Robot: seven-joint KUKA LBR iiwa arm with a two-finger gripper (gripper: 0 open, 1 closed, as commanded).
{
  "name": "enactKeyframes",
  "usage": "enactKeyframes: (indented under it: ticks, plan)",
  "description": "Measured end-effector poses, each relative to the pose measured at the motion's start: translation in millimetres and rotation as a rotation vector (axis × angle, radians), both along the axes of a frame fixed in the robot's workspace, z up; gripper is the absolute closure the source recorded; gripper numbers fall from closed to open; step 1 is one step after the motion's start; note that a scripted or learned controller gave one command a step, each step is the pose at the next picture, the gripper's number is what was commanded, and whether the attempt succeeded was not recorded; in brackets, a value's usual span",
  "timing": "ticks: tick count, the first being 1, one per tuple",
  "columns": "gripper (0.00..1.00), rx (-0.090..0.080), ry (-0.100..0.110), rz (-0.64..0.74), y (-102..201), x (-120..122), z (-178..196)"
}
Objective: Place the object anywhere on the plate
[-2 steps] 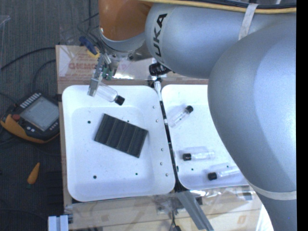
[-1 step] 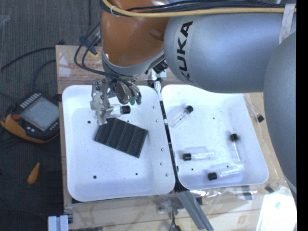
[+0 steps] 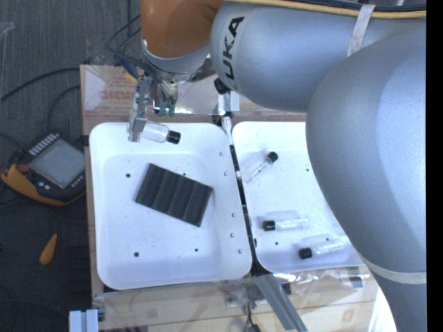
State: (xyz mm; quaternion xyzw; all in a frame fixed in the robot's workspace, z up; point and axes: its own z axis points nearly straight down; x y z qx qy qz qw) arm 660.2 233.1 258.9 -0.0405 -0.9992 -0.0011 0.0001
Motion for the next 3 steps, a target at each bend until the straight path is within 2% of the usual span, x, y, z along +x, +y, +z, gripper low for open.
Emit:
enactKeyframes:
  ticks: [1,2,3]
  plan:
    - [1.0,0.001,0.0,0.405,1,-68,38]
    - [1.0,0.001,-0.001,0.589,0,8,-54]
    - [1.0,0.003,-0.005,1.089,1,9,38]
